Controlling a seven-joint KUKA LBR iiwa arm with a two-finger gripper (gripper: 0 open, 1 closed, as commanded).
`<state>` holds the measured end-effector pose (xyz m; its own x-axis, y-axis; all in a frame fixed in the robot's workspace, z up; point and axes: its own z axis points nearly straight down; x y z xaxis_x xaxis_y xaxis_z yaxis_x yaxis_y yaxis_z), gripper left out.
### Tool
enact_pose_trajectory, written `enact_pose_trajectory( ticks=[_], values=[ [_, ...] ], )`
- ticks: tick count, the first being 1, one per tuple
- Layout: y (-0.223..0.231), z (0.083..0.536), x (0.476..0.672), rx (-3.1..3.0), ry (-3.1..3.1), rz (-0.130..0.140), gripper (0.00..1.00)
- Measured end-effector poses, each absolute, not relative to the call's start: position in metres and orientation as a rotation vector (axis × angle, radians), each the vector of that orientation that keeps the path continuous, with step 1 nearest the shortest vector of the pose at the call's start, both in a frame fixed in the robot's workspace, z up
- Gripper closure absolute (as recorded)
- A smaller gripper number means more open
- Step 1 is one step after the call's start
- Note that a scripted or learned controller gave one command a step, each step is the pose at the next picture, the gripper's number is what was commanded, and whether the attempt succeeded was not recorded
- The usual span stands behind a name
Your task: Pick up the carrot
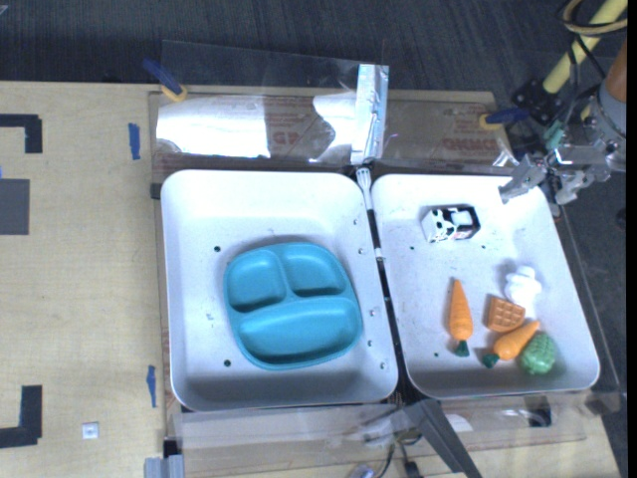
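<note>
Two orange toy carrots lie in the right bin (pixel 572 267). One carrot (pixel 459 310) points away from me with its green end toward the front. The other carrot (pixel 515 342) lies tilted at the front right, between a waffle piece and a green toy. My gripper (pixel 532 191) hovers over the bin's far right corner, well behind both carrots. Its fingers are spread and it is open, with nothing between them.
A black-and-white cow toy (pixel 451 223) sits at the back of the right bin. A waffle piece (pixel 504 313), a white toy (pixel 522 285) and a green broccoli-like toy (pixel 538 355) crowd the second carrot. The left bin (pixel 189 227) holds a blue divided plate (pixel 292 302).
</note>
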<state>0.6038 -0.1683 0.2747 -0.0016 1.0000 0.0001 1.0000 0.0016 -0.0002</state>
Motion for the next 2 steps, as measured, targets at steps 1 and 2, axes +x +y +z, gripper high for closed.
enact_pose_trajectory(
  ticks=[1, 2],
  values=[
    [-0.142, 0.089, 0.557, -2.37, -2.067, -0.004, 0.0],
    [-0.143, 0.099, 0.558, -2.375, -2.065, -0.007, 1.0]
  ],
)
